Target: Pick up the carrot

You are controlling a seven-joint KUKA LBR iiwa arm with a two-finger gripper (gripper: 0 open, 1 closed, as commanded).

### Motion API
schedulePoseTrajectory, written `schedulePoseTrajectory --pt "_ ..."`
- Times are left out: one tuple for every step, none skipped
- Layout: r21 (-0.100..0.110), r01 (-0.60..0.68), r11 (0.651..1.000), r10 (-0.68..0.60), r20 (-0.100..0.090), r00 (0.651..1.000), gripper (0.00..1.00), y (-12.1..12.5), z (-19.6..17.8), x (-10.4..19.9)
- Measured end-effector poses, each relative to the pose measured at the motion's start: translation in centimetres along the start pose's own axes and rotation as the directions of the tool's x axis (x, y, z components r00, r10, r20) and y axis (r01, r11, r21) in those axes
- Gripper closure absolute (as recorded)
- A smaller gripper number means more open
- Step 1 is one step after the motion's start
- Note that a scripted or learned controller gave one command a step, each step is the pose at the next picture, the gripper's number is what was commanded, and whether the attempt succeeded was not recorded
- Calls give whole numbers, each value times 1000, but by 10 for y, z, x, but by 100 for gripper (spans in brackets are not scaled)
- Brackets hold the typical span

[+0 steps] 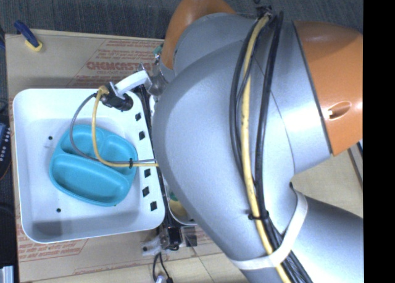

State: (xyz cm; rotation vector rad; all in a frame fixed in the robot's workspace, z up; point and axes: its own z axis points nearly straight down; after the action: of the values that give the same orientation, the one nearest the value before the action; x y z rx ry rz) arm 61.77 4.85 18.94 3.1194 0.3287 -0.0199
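Carrot-hunting grey arm [247, 139] is looming over the right bin, hiding carrot and claw alike, so their relation and the claw's state cannot be told. White left bin [31, 152] is cradling a blue dish [92, 167] under looping yellow cable [95, 133].

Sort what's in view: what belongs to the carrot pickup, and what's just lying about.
For the job:
- arm, reaching over the bins
- carrot: hidden, cannot tell where

Lying about:
- blue two-compartment dish in the left white bin
- blue-and-yellow tool on the cardboard
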Motion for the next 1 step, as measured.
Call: schedulePoseTrajectory --pt "2 3 1000 -3 -4 1000 0 -3 -1 1"
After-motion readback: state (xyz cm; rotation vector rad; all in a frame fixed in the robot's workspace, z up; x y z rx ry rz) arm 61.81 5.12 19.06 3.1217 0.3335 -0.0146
